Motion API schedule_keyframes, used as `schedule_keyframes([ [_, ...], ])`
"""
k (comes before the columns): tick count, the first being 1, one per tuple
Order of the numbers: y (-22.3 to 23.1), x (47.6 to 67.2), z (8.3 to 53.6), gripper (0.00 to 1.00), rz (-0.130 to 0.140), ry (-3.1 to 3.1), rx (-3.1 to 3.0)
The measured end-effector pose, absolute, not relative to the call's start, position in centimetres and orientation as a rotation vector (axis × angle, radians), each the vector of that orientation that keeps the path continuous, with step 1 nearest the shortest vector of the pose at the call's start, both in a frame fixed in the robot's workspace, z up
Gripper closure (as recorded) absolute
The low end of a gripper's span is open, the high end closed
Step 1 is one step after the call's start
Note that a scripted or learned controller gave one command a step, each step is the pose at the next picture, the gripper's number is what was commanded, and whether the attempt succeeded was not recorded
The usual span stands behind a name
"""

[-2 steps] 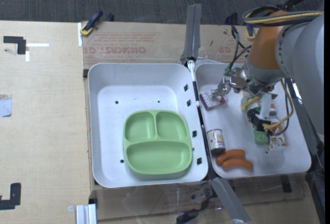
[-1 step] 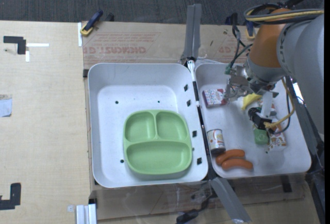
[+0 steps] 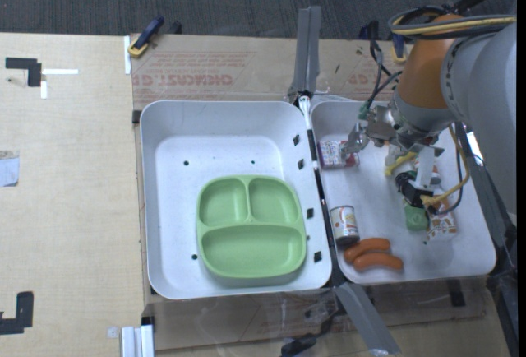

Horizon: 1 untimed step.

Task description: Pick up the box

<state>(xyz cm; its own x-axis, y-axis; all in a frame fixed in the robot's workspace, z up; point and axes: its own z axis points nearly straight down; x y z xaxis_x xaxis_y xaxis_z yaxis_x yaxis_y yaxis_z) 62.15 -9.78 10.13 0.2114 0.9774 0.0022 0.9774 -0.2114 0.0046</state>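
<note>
Hovering in right bin [image 3: 468,261], gripper [image 3: 359,139] just right of box [image 3: 330,153]; grip state unreadable. Can [image 3: 345,224], sausages [image 3: 374,255] lie nearer camera.

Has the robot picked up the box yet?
Not yet. The gripper has reached into the right bin, beside the small box, which lies on the bin floor. Left to do: grab the box and lift it.
</note>
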Motion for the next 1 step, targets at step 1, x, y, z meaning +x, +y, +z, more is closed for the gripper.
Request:
schedule_keyframes([
  [1,-9.72,66.15,9.55,0.0,0.003,2.038,2.384],
])
